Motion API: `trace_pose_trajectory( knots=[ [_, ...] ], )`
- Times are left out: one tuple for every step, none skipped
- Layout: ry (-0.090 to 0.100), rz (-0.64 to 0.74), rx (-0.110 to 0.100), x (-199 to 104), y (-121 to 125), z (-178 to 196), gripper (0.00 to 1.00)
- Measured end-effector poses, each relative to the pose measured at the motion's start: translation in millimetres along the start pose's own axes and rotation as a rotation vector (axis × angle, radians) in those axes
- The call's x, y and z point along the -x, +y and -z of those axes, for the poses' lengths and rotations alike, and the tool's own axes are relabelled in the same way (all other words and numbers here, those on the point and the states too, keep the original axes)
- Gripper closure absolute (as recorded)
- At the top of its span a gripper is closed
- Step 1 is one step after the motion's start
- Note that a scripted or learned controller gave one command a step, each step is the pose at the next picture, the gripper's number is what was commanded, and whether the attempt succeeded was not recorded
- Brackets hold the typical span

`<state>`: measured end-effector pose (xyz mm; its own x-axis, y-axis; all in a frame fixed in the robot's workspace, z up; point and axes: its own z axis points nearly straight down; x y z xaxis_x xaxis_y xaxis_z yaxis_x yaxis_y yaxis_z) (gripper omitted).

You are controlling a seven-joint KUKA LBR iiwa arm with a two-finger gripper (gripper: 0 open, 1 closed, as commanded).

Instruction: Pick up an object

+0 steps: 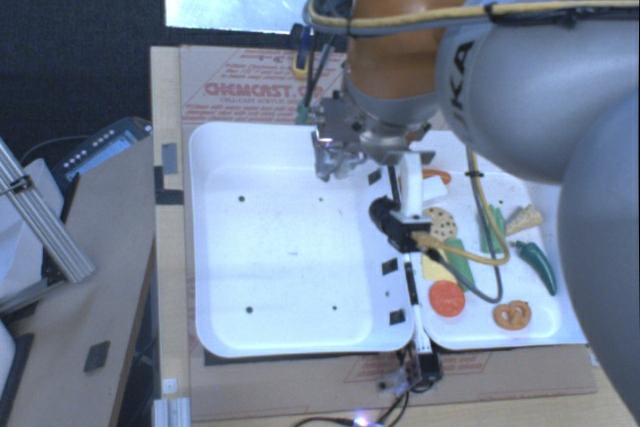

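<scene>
Near the right bin's [478, 327] front rim sat a red tomato [447, 298] and a pretzel [512, 315], close together but apart. Behind them lay a green chili pepper [537, 263] toward the right wall and a speckled cookie [438, 222] by the divider. A yellow block [434, 266] was partly under a green piece [462, 262] I couldn't name. An orange item [436, 177] and a tan item [523, 218] lay further back, both too small to identify. The gripper [333, 159] hung over the left bin's [280, 255] back-right corner, just beside the divider and well apart from the tomato and pretzel. No object was seen in its grasp, and how far open it was couldn't be told. The left bin's floor was plain white, with open room out to every rim. The grey arm [540, 65] covered the right bin's back and right side, hiding the rim there. Both bins rested on a cardboard sheet [250, 85].
</scene>
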<state>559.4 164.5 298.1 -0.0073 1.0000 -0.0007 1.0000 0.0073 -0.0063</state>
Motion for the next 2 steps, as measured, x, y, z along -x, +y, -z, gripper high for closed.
trace_pose_trajectory(
  knots=[
    [0.004, 0.001, 0.012, -35.8, -24.3, 60.6, 1.00],
    [-0.001, 0.002, -0.004, -72.9, -76.0, -32.6, 1.00]
  ],
)
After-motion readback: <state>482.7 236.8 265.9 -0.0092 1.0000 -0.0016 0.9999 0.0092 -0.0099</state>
